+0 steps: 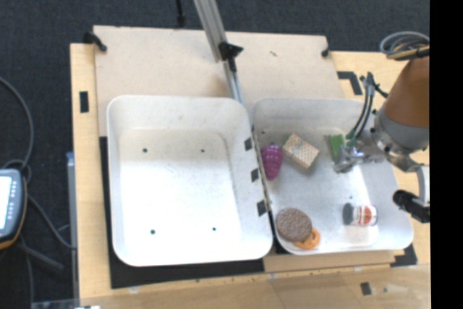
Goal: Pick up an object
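Approach step, nothing held. Gripper (346, 161) hangs at right of frame over right bin (318, 112), beside green object (335, 145); jaw state: cannot tell. 5 objects lie in that bin. Next, you need descent squarely over 1 target.

2 white bins sit side by side on the bench (304, 54). The right bin (318, 116) holds a purple object (272, 160), a tan block (300, 151), a green item (335, 145), a brown disc (293, 223) and a small can (359, 214). The gripper (346, 159) hangs just beside the green item.
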Motion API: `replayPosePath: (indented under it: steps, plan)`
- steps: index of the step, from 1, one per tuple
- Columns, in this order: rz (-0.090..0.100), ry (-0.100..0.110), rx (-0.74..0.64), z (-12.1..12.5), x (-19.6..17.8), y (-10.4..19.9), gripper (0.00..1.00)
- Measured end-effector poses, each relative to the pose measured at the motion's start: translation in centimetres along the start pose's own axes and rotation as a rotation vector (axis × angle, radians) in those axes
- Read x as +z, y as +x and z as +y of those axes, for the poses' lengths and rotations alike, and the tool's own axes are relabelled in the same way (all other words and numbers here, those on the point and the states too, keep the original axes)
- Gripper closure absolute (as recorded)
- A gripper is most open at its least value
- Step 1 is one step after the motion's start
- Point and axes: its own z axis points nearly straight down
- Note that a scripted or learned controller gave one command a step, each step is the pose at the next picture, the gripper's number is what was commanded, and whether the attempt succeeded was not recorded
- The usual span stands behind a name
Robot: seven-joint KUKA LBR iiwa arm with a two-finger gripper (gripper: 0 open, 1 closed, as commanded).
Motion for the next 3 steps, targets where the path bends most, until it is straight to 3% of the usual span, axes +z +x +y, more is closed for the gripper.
replayPosePath:
  steps: [1, 2, 3]
  plan:
    - [-0.001, -0.002, 0.001, -0.3, -5.6, -1.1, 1.0]
    - [0.001, 0.002, -0.001, -0.2, -8.3, -1.2, 1.0]
    - [0.003, 0.005, -0.003, 0.2, -7.3, 4.2, 1.0]
